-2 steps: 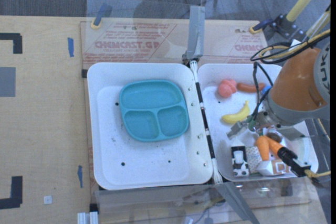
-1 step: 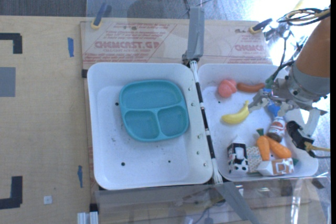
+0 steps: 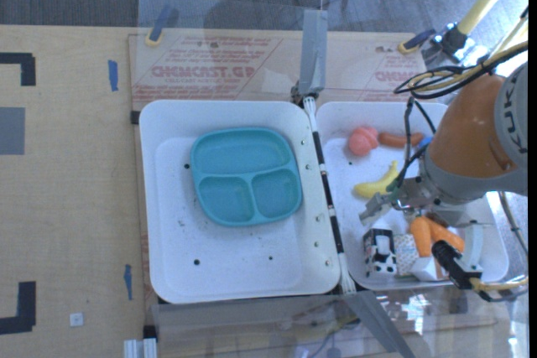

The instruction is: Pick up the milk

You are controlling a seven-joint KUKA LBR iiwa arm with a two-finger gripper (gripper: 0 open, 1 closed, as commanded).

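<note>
The milk (image 3: 379, 254) is a small carton with black cow patches. It lies in the right bin (image 3: 495, 264) near the front wall, left of centre. My gripper (image 3: 424, 212) hangs under the grey and orange arm (image 3: 470, 142), low over the bin's front half. It is just above and to the right of the milk. Nothing shows that the milk is held. The arm hides part of the bin's right side.
Around the milk lie an orange carrot (image 3: 435, 236), another small carton (image 3: 417, 264), a yellow banana (image 3: 377, 180), a pink fruit (image 3: 362, 140) and a sausage (image 3: 393, 139). The left bin (image 3: 168, 205) holds a teal divided plate (image 3: 246, 175). A ridge (image 3: 323, 189) separates the bins.
</note>
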